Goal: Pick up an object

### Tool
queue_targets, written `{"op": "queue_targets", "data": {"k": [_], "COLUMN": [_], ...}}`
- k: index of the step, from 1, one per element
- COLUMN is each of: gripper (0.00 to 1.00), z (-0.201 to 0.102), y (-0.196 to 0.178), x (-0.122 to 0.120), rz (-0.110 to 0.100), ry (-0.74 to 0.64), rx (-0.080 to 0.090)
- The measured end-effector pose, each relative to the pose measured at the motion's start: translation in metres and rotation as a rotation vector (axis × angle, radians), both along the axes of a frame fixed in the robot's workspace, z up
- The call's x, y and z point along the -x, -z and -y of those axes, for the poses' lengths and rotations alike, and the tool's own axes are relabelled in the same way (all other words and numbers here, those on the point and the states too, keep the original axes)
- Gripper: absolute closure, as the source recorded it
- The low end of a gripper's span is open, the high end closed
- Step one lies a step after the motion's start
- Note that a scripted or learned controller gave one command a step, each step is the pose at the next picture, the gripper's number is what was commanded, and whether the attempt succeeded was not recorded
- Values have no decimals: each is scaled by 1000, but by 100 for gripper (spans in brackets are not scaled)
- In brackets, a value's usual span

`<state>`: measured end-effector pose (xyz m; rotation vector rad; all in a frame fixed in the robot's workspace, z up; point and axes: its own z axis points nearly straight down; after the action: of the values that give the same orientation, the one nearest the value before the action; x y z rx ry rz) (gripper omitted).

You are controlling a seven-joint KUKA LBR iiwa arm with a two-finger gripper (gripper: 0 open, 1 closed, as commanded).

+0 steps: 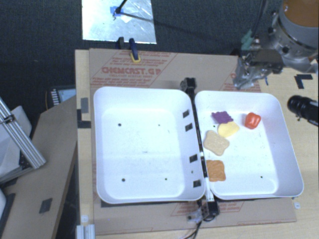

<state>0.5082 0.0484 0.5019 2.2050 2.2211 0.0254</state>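
Note:
The right bin (279, 148) holds several small items. A purple piece (222, 117) lies beside a yellow piece (229, 129), with a red pepper (252, 120) to their right. Below them rest a beige bread slice (216, 143) and a brown cracker (216, 170) near the bin's left wall. My gripper (246, 79) hangs above the bench just beyond the right bin's far rim, well clear of every item, with nothing seen in it.
The left bin (144, 143) sits beside the right one, with black clips (189, 86) along the shared divider. A shiny foil sheet (118, 14) lies on the floor at the back. Cardboard (149, 68) covers the bench under both bins.

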Motion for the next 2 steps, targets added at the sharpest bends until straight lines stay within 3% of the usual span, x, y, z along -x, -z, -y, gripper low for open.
{"op": "queue_targets", "data": {"k": [1,2], "gripper": [100,100], "z": [-122,-128], "y": [75,-21], "x": [1,-25], "rz": [-25,-8], "ry": [-9,2], "rx": [2,-1]}}
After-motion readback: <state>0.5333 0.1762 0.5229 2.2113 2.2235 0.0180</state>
